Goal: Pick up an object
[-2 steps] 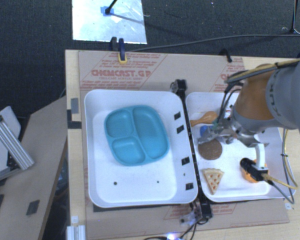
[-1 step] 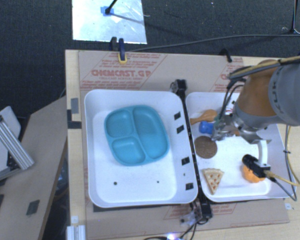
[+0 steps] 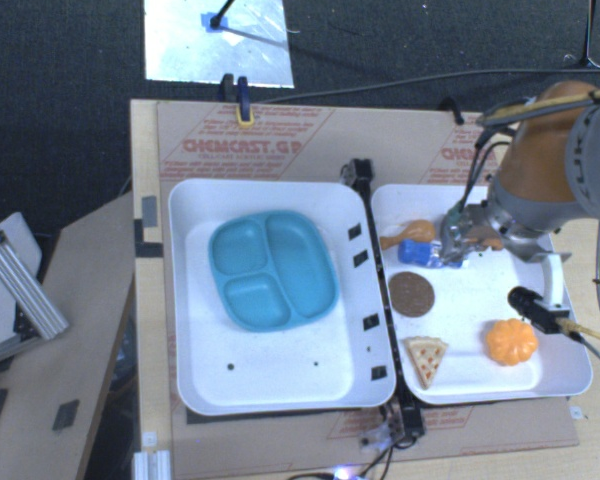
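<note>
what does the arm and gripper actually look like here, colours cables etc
The arm is grey and rounded, with a broad orange band above the wrist. Thin dark cables loop along its upper side. The gripper is a small metallic grey assembly at the tip. A black part with a white bracket sits below the wrist.

Two bins sit side by side on the desk (image 3: 280, 133). The left bin (image 3: 195, 298) holds a divided plate (image 3: 273, 270) near its middle. In the right bin (image 3: 565, 373), a drumstick (image 3: 408, 234) lies at the back left, with a small block (image 3: 414, 253) just in front of it. The claw (image 3: 453, 248) is just beside that block, perhaps touching it. A round cookie (image 3: 411, 294) lies nearer, then a pizza slice (image 3: 425, 357) at the front. A pumpkin (image 3: 510, 341) sits front right.
</note>
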Available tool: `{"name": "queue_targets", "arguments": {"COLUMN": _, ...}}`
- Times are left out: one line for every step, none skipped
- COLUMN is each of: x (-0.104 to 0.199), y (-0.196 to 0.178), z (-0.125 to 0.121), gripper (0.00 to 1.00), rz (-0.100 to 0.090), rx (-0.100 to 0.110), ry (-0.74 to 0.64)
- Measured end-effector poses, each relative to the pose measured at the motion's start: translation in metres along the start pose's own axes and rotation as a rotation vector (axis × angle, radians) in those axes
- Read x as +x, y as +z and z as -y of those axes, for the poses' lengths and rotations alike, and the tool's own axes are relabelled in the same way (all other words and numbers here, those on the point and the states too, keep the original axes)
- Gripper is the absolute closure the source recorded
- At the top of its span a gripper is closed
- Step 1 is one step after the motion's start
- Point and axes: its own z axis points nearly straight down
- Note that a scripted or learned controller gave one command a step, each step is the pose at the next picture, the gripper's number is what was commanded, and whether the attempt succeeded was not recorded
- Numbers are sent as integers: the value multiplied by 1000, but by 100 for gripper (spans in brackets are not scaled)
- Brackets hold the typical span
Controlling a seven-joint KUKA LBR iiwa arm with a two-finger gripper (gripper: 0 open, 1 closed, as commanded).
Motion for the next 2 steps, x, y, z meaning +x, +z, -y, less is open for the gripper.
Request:
{"name": "queue_targets", "arguments": {"x": 0, "y": -40, "z": -2, "gripper": 100, "rz": 0, "rx": 2, "ry": 0}}
{"name": "queue_targets", "arguments": {"x": 56, "y": -34, "z": 0, "gripper": 100, "rz": -4, "rx": 7, "ry": -6}}
